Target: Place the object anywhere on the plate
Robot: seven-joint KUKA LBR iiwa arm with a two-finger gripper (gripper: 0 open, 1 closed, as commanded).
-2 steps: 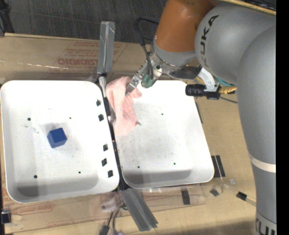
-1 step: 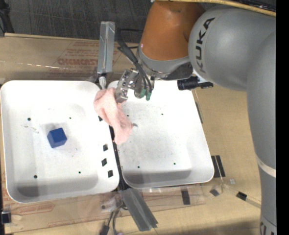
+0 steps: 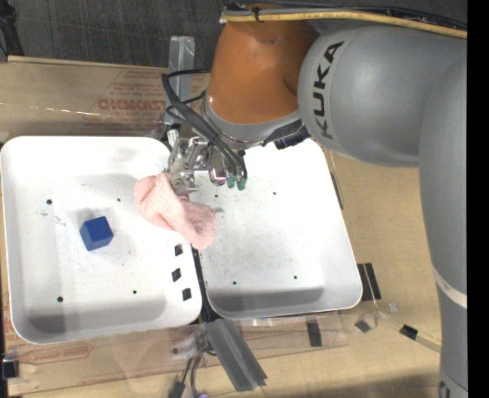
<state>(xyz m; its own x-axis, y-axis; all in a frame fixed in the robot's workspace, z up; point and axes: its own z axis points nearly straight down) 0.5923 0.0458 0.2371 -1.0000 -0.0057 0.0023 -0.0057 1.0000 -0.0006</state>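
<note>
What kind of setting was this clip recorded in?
Most likely a robotics lab test bench. A grey KUKA arm with an orange band reaches over two shallow white plastic bins on a cardboard-covered bench, with just a small blue cube and a crumpled pink cloth as props.

Pink cloth [image 3: 176,211] draped across both bins' shared rim, hand [image 3: 188,172] above.

Crumpled pink cloth [image 3: 176,211] draped over the ridge where the left bin [image 3: 29,164] meets its neighbour, right of the blue cube [image 3: 97,232].
</note>
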